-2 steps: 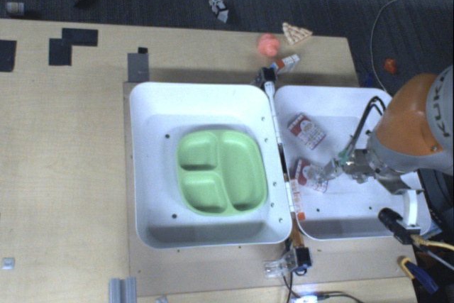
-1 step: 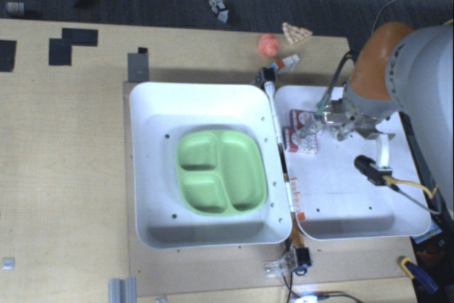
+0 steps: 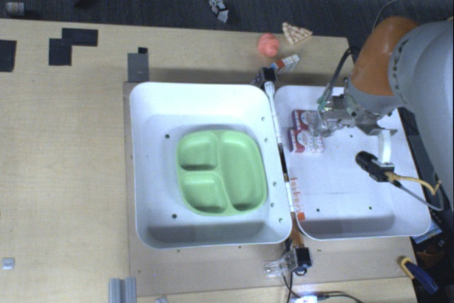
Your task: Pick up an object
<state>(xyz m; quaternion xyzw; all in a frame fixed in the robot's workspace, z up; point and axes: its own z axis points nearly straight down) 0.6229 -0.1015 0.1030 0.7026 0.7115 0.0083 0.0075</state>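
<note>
A green three-compartment plate (image 3: 218, 170) lies in the left bin (image 3: 152, 152). A small red and white packet (image 3: 305, 135) rests in the right bin (image 3: 347, 202), near its far left corner. My gripper (image 3: 325, 123) reaches in from the right and sits low over the packet's right side, touching or nearly touching it. The wrist hides the fingertips.
On the bench behind the bins lie a pink ball (image 3: 268, 45), a wedge-shaped toy (image 3: 296, 32) and a small orange and white piece (image 3: 286, 64). Black patches (image 3: 71, 44) mark the bench at far left. Small bits of debris lie on the dark floor beyond.
</note>
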